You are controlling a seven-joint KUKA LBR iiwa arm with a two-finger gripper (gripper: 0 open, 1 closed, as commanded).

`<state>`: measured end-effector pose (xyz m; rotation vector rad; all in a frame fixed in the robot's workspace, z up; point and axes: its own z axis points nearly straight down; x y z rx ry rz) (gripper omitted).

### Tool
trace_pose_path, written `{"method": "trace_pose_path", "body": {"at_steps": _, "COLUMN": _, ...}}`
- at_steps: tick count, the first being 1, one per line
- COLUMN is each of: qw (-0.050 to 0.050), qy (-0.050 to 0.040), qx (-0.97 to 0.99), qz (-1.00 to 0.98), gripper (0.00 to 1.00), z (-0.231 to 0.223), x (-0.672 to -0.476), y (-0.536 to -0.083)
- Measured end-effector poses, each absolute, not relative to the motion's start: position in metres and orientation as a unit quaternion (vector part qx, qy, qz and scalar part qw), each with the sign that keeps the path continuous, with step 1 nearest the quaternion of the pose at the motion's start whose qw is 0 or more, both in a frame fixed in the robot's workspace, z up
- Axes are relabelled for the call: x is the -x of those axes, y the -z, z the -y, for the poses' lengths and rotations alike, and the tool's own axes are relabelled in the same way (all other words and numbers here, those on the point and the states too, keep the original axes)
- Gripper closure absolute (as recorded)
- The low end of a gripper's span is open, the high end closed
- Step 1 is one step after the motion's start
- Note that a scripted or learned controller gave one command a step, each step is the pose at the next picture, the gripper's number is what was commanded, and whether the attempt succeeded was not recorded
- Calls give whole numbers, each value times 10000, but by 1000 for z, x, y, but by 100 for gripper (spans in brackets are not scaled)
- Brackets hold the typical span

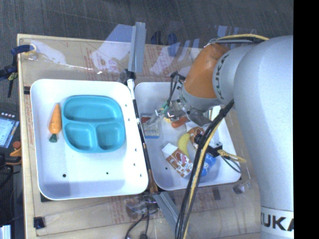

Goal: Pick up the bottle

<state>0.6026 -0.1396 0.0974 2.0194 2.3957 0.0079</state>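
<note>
Two shallow white bins sit side by side; the right bin (227, 133) holds the clutter, and what looks like the bottle (150, 126), small, clear and red-topped, lies near its left wall. It probably weighs little, with smooth, slippery, fairly stiff plastic sides, so a hold across the middle of its body seems safest. The gripper (167, 111) hangs just beside it, but whether it is released or clenched I cannot tell. Nearby lie a glossy yellow banana-like piece (184, 143) and a crinkled packet (178, 161). The left bin (75, 183) holds a moulded blue divided plate (93, 122) and an orange carrot (55, 121).
</note>
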Motion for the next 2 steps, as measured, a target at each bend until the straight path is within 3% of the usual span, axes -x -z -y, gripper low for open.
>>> {"method": "trace_pose_path", "body": {"at_steps": 1, "qw": 6, "qy": 55, "qx": -6426, "qz": -7661, "gripper": 0, "z": 110, "x": -628, "y": -93}}
{"method": "trace_pose_path", "body": {"at_steps": 2, "qw": -16, "qy": 21, "qx": -6396, "qz": -7687, "gripper": 100, "z": 104, "x": -629, "y": -102}}
